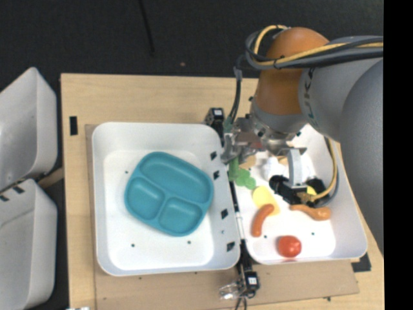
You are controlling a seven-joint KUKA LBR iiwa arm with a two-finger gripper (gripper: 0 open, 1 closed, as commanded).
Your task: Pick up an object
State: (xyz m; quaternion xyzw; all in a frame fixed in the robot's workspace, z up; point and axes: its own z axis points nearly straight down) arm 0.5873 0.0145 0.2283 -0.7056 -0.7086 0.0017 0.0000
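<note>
No brand, label or legible writing is discernible. The gripper [240,148] sits at the right bin's [342,237] left edge, above a green object [242,177]. Jaw state: cannot tell; the wrist hides it. The arm [335,89] covers the bin's upper part.

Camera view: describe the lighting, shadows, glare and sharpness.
Camera view: even overhead light; both white bins look bright, nearly washed out, while the floor beyond the bench is almost black. The arm casts soft shade over the toy food beneath it. The blue divided plate is fairly sharp; the gripper area is soft and cluttered.
</note>
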